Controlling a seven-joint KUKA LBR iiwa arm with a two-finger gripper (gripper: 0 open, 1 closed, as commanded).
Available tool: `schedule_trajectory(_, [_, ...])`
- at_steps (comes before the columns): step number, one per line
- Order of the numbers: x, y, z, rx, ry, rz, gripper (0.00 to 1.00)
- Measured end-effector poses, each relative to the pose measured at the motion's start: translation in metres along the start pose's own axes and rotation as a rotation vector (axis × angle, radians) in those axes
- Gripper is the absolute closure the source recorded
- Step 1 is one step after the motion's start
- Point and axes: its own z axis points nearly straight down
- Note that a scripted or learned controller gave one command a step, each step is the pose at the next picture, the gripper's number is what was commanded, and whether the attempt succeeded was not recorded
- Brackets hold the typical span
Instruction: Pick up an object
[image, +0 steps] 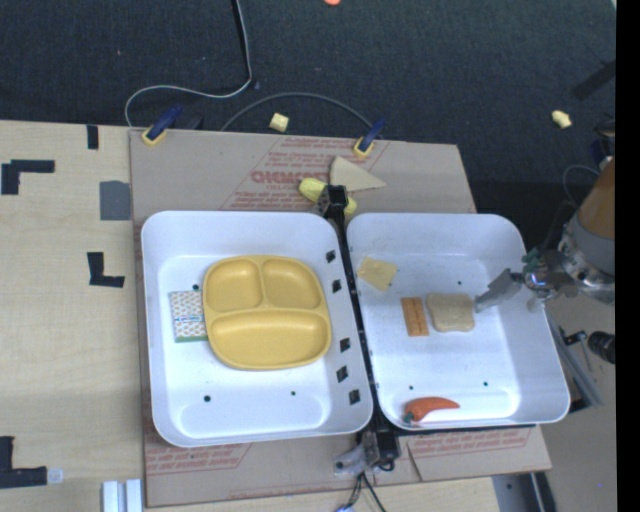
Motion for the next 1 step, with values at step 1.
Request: schedule_trajectory(1, [0.0997, 0.0594, 0.1147, -0.006, -0.003, -0.009, 0.0])
